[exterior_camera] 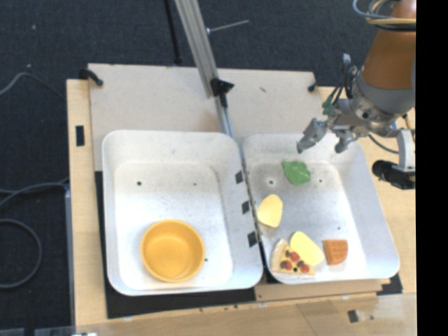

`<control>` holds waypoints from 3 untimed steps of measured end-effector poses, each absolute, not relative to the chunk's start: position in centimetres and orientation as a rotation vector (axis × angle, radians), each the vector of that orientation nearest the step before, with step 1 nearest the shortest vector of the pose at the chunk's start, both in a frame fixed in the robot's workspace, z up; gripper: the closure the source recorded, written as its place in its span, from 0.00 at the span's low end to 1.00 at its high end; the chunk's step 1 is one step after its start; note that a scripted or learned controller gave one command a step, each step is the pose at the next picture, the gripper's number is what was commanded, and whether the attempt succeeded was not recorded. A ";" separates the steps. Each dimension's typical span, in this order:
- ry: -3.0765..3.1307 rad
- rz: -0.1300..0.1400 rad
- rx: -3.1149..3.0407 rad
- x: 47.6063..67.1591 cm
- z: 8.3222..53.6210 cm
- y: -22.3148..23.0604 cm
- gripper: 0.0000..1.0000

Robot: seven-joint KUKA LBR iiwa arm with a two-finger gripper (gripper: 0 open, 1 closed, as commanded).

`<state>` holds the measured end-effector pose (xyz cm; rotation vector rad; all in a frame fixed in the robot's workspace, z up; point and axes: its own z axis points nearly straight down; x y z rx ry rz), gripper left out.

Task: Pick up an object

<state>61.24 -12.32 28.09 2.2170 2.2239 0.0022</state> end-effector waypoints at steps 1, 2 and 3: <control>2.224 0.003 2.217 61.2 28.1 -12.3 0.00; 2.221 -0.006 2.223 60.7 23.7 -12.6 0.00; 2.220 -0.007 2.225 61.5 18.0 -12.9 0.00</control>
